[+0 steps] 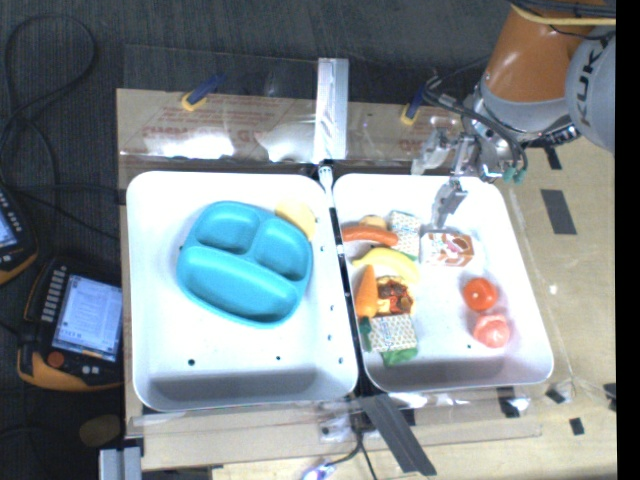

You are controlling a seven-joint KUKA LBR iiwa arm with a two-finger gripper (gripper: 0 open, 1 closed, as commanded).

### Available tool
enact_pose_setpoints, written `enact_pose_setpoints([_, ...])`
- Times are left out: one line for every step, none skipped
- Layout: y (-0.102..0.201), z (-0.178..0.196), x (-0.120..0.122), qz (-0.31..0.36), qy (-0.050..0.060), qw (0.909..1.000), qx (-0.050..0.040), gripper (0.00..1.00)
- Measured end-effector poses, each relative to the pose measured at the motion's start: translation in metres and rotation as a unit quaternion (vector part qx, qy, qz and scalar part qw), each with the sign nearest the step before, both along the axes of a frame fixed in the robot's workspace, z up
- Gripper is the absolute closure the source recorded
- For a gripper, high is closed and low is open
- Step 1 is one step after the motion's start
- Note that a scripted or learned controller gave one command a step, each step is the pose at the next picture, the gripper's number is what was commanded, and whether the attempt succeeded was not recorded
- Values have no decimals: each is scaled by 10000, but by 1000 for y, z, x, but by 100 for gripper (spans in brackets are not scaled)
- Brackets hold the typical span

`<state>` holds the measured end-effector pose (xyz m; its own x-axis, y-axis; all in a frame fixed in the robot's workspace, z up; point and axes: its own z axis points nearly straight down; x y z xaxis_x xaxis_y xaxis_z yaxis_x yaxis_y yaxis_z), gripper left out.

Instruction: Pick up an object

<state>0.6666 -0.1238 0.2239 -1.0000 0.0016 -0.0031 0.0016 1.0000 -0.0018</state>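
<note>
Gripper (449,200) above the far part of the right bin (528,268); whether its fingers are apart or closed cannot be told. A white packet (447,249) lies just near of it; two tomatoes (480,293) lie nearer, right.

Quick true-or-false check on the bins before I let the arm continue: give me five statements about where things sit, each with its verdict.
1. The blue tray lies in the left bin. True.
2. Two red tomatoes lie in the right bin. True.
3. The gripper hangs over the left bin. False: it is above the right bin's far edge.
4. The blue tray is stacked on the tomatoes. False: they are in separate bins.
5. The orange carrot lies in the right bin. True.
</note>
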Motion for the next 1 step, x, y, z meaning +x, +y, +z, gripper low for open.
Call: enact_pose_setpoints([16, -133, -30, -760, -17, 9971, 9, 0])
